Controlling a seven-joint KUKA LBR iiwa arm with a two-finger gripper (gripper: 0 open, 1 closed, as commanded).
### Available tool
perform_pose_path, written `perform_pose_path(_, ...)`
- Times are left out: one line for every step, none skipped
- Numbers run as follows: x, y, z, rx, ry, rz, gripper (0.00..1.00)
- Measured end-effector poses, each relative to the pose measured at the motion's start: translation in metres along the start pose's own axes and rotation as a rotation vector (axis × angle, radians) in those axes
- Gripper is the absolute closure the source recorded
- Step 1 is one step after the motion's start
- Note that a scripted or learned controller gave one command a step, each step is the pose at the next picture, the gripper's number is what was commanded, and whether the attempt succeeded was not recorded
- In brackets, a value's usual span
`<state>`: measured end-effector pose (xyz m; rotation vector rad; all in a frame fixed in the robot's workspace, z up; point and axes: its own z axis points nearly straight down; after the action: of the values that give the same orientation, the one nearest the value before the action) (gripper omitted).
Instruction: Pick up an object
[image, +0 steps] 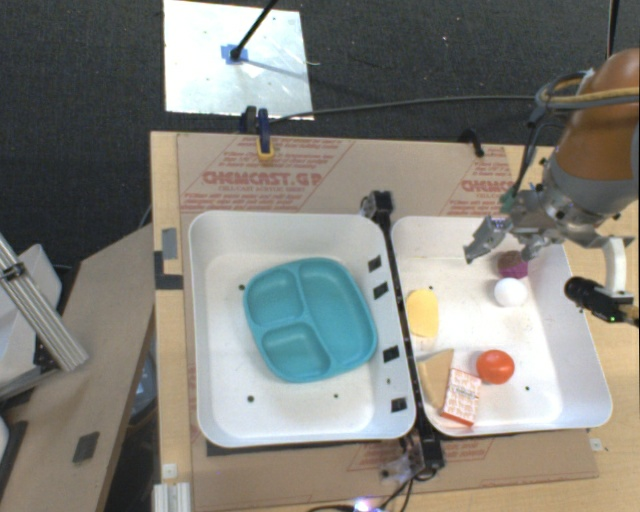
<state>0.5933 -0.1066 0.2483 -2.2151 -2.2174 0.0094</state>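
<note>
Gripper (507, 243) fingers apparently spread, empty, above right bin (590, 385); small purple lump (513, 266) just beside, smooth white ball (510, 292) near.

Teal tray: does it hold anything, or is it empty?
Empty. The teal tray lies flat in the left bin, and all three of its compartments show bare teal.

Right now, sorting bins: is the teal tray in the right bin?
No, the teal tray lies in the left bin.
</note>
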Motion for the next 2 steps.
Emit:
perform_pose_path(0.000, 0.002, -0.006, -0.011, -0.002, -0.002, 0.00)
perform_pose_path(-0.009, -0.002, 0.043, -0.007, -0.001, 0.000, 0.00)
